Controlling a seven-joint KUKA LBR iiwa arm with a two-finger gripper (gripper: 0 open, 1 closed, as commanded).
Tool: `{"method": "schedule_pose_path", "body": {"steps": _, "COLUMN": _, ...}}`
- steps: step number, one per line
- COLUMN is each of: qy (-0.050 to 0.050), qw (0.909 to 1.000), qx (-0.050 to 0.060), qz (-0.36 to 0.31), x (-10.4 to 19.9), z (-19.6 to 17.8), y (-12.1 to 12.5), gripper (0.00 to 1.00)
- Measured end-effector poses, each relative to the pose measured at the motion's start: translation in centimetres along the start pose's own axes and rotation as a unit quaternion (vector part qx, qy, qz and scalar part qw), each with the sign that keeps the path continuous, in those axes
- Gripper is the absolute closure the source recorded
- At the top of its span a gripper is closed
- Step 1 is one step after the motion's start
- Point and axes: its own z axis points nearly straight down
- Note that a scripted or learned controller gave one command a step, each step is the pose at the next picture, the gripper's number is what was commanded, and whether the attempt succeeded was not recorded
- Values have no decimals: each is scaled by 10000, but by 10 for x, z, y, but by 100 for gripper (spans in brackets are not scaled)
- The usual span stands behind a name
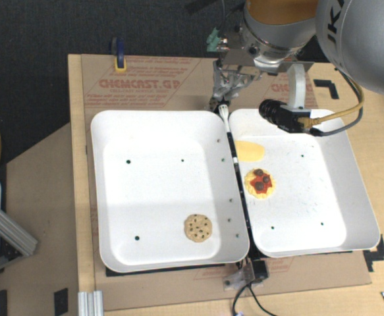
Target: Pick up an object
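Seen from the overhead camera: grey arm with orange band reaches in from the right and ends in the gripper, tips down at the far end of the seam between the two white bins. Cannot tell whether gripper is open or closed; nothing visibly held in it. In the left bin, near its front right corner, lies a round chocolate-chip cookie, well apart from the gripper. In the right bin, close to the seam, lies a flat yellow disc, and just in front of it a small tart topped with red and dark berries, the two near but not touching. Over the right bin's far edge hangs a black cylinder with a cable. Under both bins lies a brown board with red print, a blue-and-yellow clamp at its far edge.
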Motion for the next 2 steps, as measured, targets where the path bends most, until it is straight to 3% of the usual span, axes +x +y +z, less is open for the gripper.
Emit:
{"method": "schedule_pose_path", "body": {"steps": 1, "qy": -15, "qw": 10000, "qx": 80, "qz": 17, "x": 70, "z": 61, "y": 18, "gripper": 100}}
{"method": "schedule_pose_path", "body": {"steps": 2, "qy": -18, "qw": 10000, "qx": 79, "qz": 23, "x": 121, "z": 134, "y": 50, "gripper": 100}}
